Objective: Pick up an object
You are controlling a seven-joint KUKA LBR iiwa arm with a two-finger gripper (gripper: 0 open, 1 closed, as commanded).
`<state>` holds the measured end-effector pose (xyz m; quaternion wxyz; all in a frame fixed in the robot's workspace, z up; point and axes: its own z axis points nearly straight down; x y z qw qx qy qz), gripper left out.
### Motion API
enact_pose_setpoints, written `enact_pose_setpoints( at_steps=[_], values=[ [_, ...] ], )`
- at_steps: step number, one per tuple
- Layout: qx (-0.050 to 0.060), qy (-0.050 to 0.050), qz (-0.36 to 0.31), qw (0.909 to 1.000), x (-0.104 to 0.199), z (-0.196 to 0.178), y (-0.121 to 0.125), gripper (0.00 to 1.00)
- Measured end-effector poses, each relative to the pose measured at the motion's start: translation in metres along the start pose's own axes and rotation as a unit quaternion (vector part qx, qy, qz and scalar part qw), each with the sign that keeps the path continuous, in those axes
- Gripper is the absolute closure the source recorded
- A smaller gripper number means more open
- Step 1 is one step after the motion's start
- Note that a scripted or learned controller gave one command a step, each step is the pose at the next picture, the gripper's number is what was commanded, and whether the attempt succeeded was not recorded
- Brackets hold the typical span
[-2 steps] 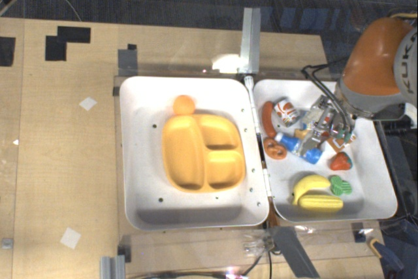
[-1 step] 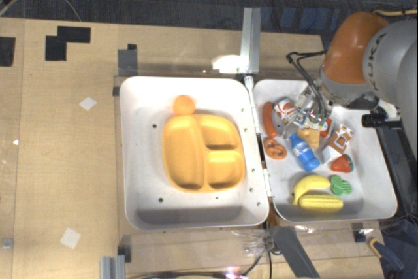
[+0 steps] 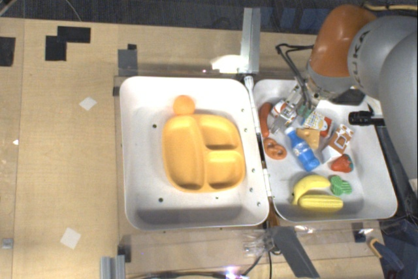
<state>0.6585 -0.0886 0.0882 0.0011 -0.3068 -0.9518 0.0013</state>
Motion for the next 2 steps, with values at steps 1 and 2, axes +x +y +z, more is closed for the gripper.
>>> enact_pose_setpoints(
  at_steps=[1,2],
  values=[
    [-0.006,-0.011,-0.005,0.9999,-0.003,-0.015,0.006,1.00],
    [-0.009,-0.015,-0.009,0.9998,-0.005,-0.029,0.008,1.00]
  ],
)
